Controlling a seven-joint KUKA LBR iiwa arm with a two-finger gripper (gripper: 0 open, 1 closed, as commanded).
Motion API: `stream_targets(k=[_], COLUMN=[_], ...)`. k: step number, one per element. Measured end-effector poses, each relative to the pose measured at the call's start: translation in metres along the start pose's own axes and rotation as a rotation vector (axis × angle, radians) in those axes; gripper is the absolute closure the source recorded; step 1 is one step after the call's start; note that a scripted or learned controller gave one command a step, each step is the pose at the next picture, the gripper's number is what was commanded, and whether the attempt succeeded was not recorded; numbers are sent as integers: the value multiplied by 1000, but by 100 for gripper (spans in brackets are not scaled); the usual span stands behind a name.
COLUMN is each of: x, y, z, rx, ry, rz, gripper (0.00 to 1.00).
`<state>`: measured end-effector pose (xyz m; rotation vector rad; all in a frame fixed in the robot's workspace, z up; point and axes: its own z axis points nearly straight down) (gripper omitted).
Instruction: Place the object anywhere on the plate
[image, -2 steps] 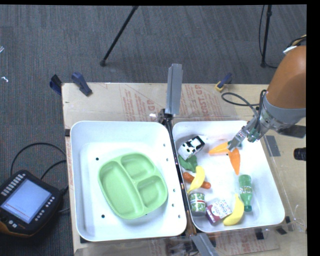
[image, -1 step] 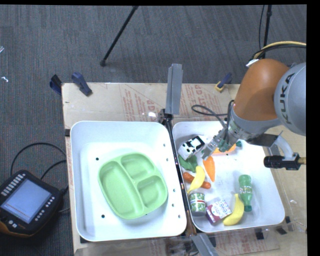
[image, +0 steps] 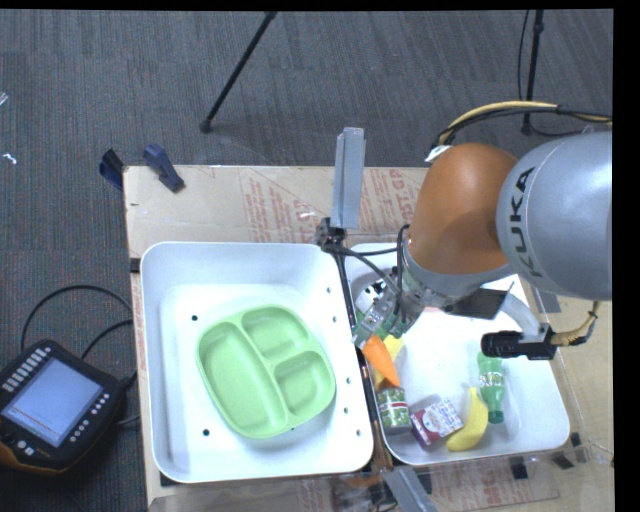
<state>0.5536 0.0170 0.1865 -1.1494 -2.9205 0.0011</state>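
1. The green plate (image: 266, 372) lies in the middle of the left bin (image: 170, 275), its three compartments bare; nothing rests on it, so the placing itself is not yet done.
2. The gripper (image: 385, 318) hangs low over the right bin (image: 545, 400), close to that bin's left wall, under the arm's orange band (image: 460, 215).
3. An orange carrot (image: 381, 361) sits directly below the gripper, touching or nearly touching it. I cannot tell from this view whether the gripper is clenched, released, or grasping the carrot.
4. The carrot looks like the object in play, judging by the gripper's position, and it is on the right bin's side of the dividing walls.
5. Along the right bin's near edge lie a banana (image: 470, 424), a small red packet (image: 432, 420), and a green bottle (image: 491, 386), apart from the gripper.
6. What remains, as I judge it: secure the object, carry it over the walls to the left bin, and set it on the plate.
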Motion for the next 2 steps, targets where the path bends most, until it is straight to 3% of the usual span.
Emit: stream_targets(k=[1, 2], x=[70, 69], y=[65, 65], z=[0, 0], rx=[-2, -1], ry=[-1, -1], rz=[-200, -199], gripper=[100, 0])
